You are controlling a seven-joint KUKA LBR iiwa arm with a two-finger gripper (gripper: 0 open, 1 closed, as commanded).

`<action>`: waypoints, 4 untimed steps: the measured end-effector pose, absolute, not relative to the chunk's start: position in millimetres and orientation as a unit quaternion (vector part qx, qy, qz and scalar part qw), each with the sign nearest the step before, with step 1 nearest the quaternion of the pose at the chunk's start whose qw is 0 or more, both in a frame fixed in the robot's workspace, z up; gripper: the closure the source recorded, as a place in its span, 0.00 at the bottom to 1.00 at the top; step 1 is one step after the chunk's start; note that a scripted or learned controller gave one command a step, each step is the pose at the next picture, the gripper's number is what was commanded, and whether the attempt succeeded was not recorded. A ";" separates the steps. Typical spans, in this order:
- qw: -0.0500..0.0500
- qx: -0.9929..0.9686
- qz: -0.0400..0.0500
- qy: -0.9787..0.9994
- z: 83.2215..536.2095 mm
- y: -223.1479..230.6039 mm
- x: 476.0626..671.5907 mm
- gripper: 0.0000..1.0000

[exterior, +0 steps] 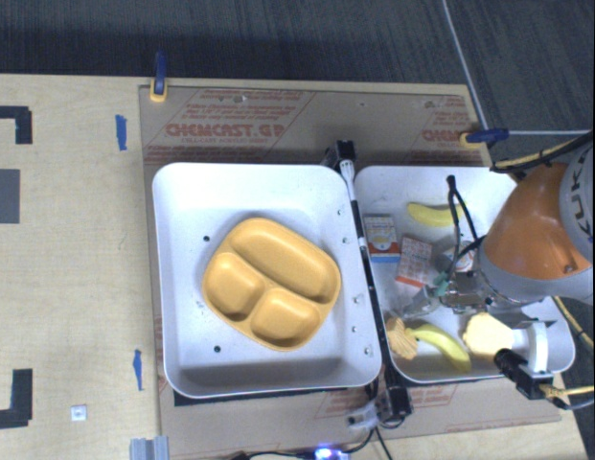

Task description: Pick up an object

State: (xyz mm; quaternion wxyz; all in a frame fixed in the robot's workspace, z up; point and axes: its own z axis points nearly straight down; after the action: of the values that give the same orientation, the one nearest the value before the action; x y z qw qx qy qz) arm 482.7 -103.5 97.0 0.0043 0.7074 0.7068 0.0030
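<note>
Because the arm [532,233] leans in from three o'clock and its wrist covers the middle of the right bin [489,185], the gripper [457,290] sits low among the clutter, and whether it has closed on anything I cannot tell; nothing is plainly seen in its grasp.

Several things crowd that bin. One banana [441,343] lies at about six o'clock from the gripper, touching a pale yellow block [487,333] at its four o'clock side. A second banana [429,216] rests toward twelve o'clock. A small carton [379,235] and a red-and-white packet [412,260] lie at ten o'clock, and a crinkled snack piece [400,338] sits at eight o'clock near the bin wall.

The left bin [182,199] holds a yellow divided tray [268,281], well apart from the arm.

Risks, as I judge them: with objects packed so close, a closing grasp could catch two at once or pinch only an edge, so the piece slips on the lift. A curved banana may roll out of the grip. Loose cables [457,218] by the wrist could snag items.
</note>
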 end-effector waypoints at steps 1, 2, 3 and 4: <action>0.001 0.707 0.001 0.707 86.1 -99.8 480.1 0.00; 0.004 0.708 0.003 0.707 96.9 -100.2 482.3 1.00; 0.004 0.708 0.002 0.707 96.9 -100.2 482.2 0.00; 0.001 0.708 0.001 0.706 86.0 -94.9 480.0 0.00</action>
State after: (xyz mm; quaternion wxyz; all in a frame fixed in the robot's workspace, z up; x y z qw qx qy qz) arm 480.0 -94.9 86.1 0.0011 0.7078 0.7064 0.0006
